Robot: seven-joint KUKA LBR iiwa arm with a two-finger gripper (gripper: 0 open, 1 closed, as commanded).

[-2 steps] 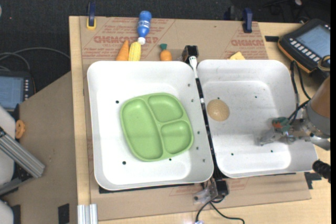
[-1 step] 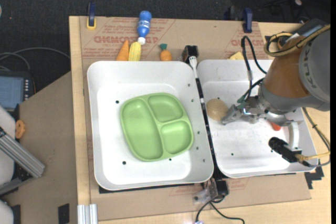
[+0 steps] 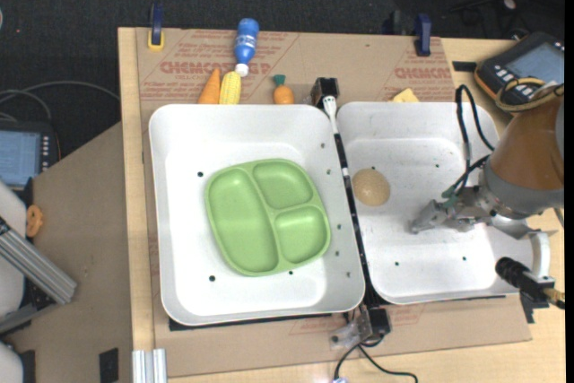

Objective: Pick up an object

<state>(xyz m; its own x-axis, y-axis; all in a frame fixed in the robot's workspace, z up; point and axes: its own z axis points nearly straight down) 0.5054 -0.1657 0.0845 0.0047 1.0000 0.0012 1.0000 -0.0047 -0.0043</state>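
A tan, rounded object (image 3: 369,187) lies in the right white bin (image 3: 404,282), close to its left wall. My gripper (image 3: 429,220) is low over the same bin, to the right of the tan object and slightly nearer the front, with a gap of bare bin floor between them. Nothing is visibly held in it. The arm, with its orange band (image 3: 529,152), comes in over the bin's right edge. In the left white bin (image 3: 179,282) lies a green divided plate (image 3: 267,215).
Behind the bins on the cardboard lie a blue bottle (image 3: 246,42), a corn cob (image 3: 230,87), two carrots (image 3: 209,88) (image 3: 282,91), a black part (image 3: 325,90) and a yellow piece (image 3: 405,96). A handheld controller (image 3: 525,72) sits at the right rear.
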